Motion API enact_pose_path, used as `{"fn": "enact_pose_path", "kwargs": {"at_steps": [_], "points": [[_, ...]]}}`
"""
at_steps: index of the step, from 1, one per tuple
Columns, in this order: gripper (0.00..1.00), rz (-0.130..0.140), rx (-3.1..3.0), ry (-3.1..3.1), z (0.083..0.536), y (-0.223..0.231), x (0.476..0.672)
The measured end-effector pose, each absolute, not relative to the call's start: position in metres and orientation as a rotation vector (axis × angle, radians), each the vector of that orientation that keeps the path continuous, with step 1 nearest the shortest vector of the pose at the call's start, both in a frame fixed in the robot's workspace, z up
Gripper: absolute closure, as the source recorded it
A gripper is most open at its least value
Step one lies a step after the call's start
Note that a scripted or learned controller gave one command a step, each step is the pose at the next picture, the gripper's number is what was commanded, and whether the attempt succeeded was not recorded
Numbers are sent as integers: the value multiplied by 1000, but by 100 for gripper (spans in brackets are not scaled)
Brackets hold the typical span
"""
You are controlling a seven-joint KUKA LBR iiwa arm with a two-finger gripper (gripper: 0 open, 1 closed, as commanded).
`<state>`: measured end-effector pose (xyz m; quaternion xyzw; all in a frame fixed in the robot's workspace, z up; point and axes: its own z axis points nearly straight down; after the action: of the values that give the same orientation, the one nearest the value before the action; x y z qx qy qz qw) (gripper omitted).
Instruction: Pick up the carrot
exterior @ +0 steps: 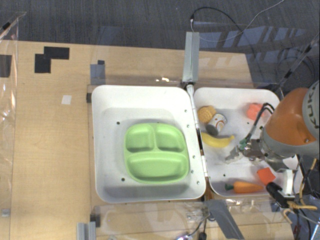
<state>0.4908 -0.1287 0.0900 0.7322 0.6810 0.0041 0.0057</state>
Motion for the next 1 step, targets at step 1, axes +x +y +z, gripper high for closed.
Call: {"fn": "enact_pose_path", "kwargs": {"at_steps": [1], "points": [[0,5,2285,2147,191,-196,545]]}}
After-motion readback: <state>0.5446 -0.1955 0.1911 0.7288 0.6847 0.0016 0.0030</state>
